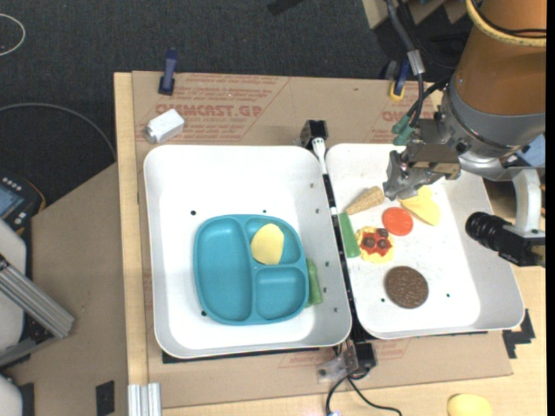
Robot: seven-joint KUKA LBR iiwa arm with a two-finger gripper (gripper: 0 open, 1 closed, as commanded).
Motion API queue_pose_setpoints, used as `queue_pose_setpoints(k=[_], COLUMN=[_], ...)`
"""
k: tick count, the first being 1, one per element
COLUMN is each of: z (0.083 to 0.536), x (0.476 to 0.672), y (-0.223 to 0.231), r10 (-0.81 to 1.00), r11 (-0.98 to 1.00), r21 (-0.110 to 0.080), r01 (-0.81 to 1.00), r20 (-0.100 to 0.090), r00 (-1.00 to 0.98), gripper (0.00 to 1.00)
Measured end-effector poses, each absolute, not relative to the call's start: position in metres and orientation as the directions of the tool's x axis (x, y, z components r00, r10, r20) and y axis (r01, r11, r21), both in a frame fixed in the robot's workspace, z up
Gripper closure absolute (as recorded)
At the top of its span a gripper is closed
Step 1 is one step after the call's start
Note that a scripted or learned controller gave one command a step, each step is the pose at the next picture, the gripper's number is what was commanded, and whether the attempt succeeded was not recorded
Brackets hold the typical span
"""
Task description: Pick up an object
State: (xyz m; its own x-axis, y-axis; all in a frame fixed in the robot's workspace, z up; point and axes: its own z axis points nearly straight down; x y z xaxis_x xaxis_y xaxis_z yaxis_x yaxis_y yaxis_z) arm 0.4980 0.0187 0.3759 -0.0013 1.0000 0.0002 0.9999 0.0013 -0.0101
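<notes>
Overhead, the gripper [404,185] hung low in the right bin [486,315], nothing visibly between its fingers and their spread impossible to judge. Just below crowded an orange disc [398,221], yellow wedge [422,208] and tan cone [365,200]; closing there risked pinching two together or nudging them apart.

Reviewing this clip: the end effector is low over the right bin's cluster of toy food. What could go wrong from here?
1. Crowding: the end effector sits among the orange disc, yellow wedge and tan cone, so a close may catch two pieces or push one aside.
2. The disc looks flat, so the grasp may slip off it.
3. The cone lies near the bin divider and could be nudged against it.
</notes>
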Motion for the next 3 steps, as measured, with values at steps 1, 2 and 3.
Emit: queue_pose_setpoints(k=[1,2,3], z=[0.306,0.357,0.428], x=[0.477,0.48,0.48], y=[0.004,0.037,0.108], r10=[1.0,1.0,1.0], r11=[-0.003,0.004,0.009], r21=[-0.011,0.006,0.01], r01=[1.0,1.0,1.0], r20=[0.0,0.001,0.004], r00=[0.003,-0.004,-0.009], gripper=[1.0,1.0,1.0])
